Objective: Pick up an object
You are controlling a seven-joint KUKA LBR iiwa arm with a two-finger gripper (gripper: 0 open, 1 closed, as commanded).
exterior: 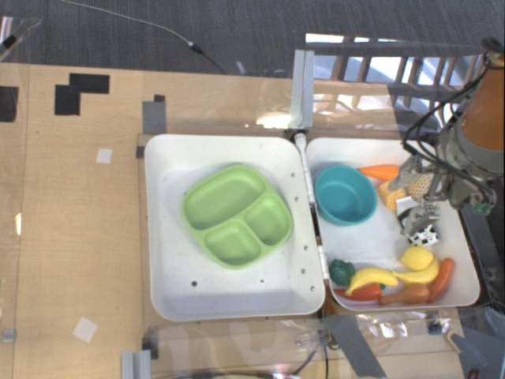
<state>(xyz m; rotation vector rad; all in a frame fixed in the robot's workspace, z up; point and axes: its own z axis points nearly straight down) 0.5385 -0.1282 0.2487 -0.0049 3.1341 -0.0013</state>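
Gripper (422, 205) low over the right bin (471, 290), near its right wall; open or closed, cannot tell. Just beside it, a small black-and-white object (424, 235); next, yellow lemon (418, 257) and banana (375, 277). Leftward, carrot (379, 171), teal bowl (345, 196). Farther left, green divided plate (237, 214) in the left bin (162, 235).

The scene is evenly and brightly lit from above. A strong patch of glare is seen on the bench (272, 121) just behind the 2 white bins, and smaller reflections are seen along its front edge. Only soft, faint shadows are cast inside the left bin (170, 212) around the green plate (237, 215). Focus is moderately sharp overall; fine detail among the small toys is lost.
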